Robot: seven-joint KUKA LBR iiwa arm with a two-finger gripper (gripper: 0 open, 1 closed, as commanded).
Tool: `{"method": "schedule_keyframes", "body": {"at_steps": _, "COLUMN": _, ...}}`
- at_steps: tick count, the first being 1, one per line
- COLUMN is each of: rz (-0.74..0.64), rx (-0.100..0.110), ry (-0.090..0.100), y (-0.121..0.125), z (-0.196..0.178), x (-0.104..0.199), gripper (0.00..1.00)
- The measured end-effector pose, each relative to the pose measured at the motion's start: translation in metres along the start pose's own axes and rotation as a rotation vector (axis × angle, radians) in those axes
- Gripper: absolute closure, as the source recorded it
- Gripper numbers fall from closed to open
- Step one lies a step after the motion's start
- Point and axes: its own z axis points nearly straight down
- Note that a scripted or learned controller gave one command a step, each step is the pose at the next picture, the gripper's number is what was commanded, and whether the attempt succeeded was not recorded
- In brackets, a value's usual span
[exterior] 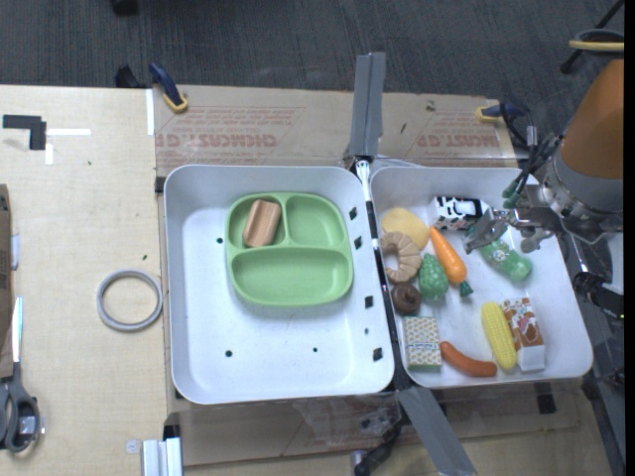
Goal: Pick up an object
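Note:
My gripper [488, 232] hangs low over the upper right part of the right bin [566, 296], at the end of the grey arm with its orange band [602, 127]. It is just left of and above a green toy bottle [508, 261] and right of a black-and-white spotted item [457, 209]. An orange carrot [448, 256] lies a short way to its left. Nothing shows as held in it.
The right bin also holds a yellow lemon [405, 224], a croissant [404, 256], broccoli [434, 278], a chocolate donut [405, 298], corn [498, 333], a juice carton [526, 333], a sausage [466, 358] and a small box [422, 343]. A green divided plate [298, 276] with a bread roll [261, 223] sits in the left bin [268, 365].

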Motion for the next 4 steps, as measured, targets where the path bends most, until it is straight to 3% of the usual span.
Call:
{"method": "schedule_keyframes", "body": {"at_steps": 1, "rz": -0.044, "rx": -0.006, "ry": 0.001, "y": -0.058, "z": 0.139, "x": 0.027, "gripper": 0.0}}
{"method": "schedule_keyframes", "body": {"at_steps": 2, "rz": -0.415, "rx": -0.004, "ry": -0.001, "y": 0.008, "z": 0.14, "x": 0.025, "gripper": 0.0}}
{"method": "schedule_keyframes", "body": {"at_steps": 3, "rz": -0.411, "rx": -0.004, "ry": -0.001, "y": 0.008, "z": 0.131, "x": 0.024, "gripper": 1.0}}
{"method": "schedule_keyframes", "body": {"at_steps": 4, "rz": -0.283, "rx": -0.002, "ry": -0.001, "y": 0.038, "z": 0.041, "x": 0.081, "gripper": 1.0}}
